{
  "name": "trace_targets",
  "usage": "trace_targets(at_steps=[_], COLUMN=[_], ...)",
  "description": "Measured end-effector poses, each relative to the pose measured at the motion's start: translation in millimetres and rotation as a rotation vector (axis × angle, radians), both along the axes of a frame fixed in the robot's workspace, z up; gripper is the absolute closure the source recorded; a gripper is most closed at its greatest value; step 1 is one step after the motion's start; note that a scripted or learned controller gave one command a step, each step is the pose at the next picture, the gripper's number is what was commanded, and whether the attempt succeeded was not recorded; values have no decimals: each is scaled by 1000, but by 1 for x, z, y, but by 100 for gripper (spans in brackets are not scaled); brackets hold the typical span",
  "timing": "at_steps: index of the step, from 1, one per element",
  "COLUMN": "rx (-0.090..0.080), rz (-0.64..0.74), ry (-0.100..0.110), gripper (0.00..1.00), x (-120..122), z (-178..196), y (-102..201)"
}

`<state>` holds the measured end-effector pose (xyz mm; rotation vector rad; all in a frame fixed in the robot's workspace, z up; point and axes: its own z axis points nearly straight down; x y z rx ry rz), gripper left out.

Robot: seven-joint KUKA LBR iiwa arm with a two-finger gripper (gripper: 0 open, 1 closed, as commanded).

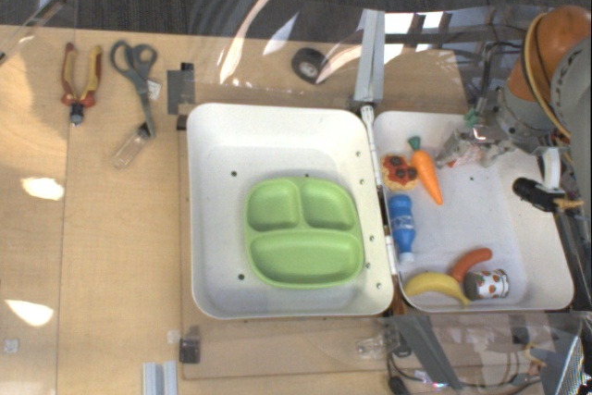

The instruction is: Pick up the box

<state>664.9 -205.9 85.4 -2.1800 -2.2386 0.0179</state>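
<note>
1. The grey arm (555, 60) comes in at three o'clock, its orange band at the top right corner, bent over the right bin (518, 302).
2. The pincer (479, 140) is low over that bin's twelve o'clock edge, a tangle of metal and cables. Released or clenched? Cannot tell from this angle.
3. The box (399, 170), as far as I can make it out, is the small red-and-yellow piece at ten o'clock in the right bin, against the left wall. It lies apart from the pincer.
4. A carrot (425, 174) lies just beside the box on its three o'clock side, green top pointing to twelve.
5. A blue bottle (401, 225) lies along the left wall, at six o'clock from the box.
6. A banana (436, 288), a red sausage-shaped piece (471, 260) and a small can (488, 284) crowd the six o'clock end.
7. The left bin (277, 129) holds a green divided plate (303, 230).
8. On the table (92, 273), scissors (137, 74) and pliers (78, 79) sit at ten o'clock.
</note>
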Motion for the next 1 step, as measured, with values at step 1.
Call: trace_targets(at_steps=[1], rx=[1], rz=[3], ry=[10], gripper=[100], x=[-2], z=[10], y=[0])
